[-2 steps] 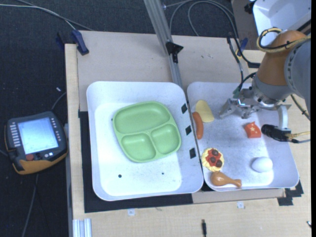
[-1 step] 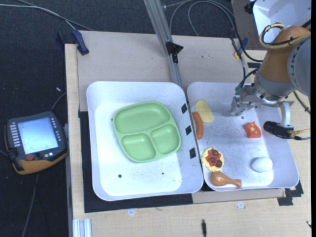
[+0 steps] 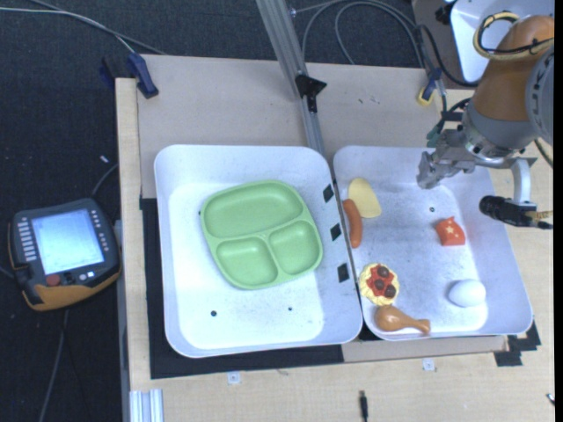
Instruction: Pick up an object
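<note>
The right bin (image 3: 405,170) holds several toy foods. A yellow slice (image 3: 364,198) and an orange-red hot dog (image 3: 354,222) lie by its left wall. A small red piece (image 3: 450,232) sits at mid-right and a white egg (image 3: 466,293) near the front right. A little pizza (image 3: 380,283) and a chicken drumstick (image 3: 401,321) rest at the front left. My gripper (image 3: 429,176) hangs over the bin's far right part, above bare floor, apart from every item, with the red piece nearest.
The left bin (image 3: 176,236) carries a green three-compartment plate (image 3: 261,233). A metal pole (image 3: 286,38) slants up from between the bins. A teach pendant (image 3: 62,251) lies left of the bench, and cables run behind it.
</note>
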Robot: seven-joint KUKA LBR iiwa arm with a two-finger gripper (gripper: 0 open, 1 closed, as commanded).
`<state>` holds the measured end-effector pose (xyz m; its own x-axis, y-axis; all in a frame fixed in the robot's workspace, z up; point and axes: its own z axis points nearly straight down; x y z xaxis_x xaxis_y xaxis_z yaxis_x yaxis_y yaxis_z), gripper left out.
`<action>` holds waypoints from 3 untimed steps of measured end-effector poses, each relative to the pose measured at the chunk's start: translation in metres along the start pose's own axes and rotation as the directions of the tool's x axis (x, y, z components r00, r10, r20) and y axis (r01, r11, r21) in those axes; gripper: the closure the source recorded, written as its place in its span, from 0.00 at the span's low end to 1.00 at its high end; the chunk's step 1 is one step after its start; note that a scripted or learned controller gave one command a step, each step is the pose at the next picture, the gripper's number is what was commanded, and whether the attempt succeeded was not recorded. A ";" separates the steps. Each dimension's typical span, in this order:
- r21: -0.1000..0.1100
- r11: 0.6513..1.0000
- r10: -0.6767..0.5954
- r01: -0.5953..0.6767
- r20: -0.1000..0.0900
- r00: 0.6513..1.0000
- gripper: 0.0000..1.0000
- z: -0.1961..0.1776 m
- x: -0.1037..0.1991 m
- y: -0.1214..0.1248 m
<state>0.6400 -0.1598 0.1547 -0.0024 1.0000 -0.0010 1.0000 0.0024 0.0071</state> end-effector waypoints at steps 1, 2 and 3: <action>-0.001 1.000 0.001 -0.001 0.001 1.000 1.00 -0.062 -0.004 -0.005; 0.001 1.000 0.000 0.000 0.000 1.000 1.00 -0.101 -0.004 -0.003; 0.008 1.000 -0.003 0.003 -0.004 1.000 1.00 -0.108 0.044 -0.017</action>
<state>0.6224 -0.1161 0.2621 -0.0059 1.0000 0.0026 1.0000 0.0059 -0.0011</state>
